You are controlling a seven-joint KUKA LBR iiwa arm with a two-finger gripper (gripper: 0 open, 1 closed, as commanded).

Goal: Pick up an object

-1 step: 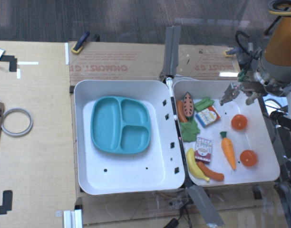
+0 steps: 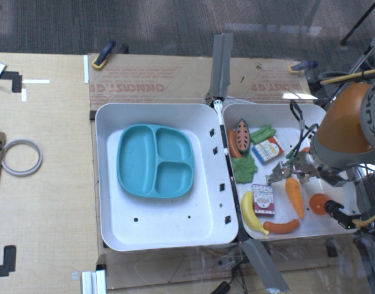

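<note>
A: What could go wrong from here, going left to right?

B: The left bin (image 2: 108,182) is little risk; it holds just a blue divided plate (image 2: 155,162), lying flat and well apart from the arm. The right bin (image 2: 252,108) is the worry; its toys are crowded, so the fingers might, I judge, catch two at once or push one aside.

A: What lies in it?

B: At its left a watermelon slice (image 2: 241,136) and a green leafy piece (image 2: 243,168); below them a banana (image 2: 251,214) touching a small red box (image 2: 263,199); a green pepper (image 2: 262,133) above a small card pack (image 2: 268,150); a sausage (image 2: 282,226) near the front wall; then a carrot (image 2: 294,195) and a red-orange piece (image 2: 318,204).

A: And the gripper (image 2: 284,174)?

B: It hangs just above the carrot's upper end; I cannot tell how wide it stands, and nothing shows between its fingers. The carrot seems the likeliest target; being tapered and smooth, it could slip or roll towards the box.
</note>
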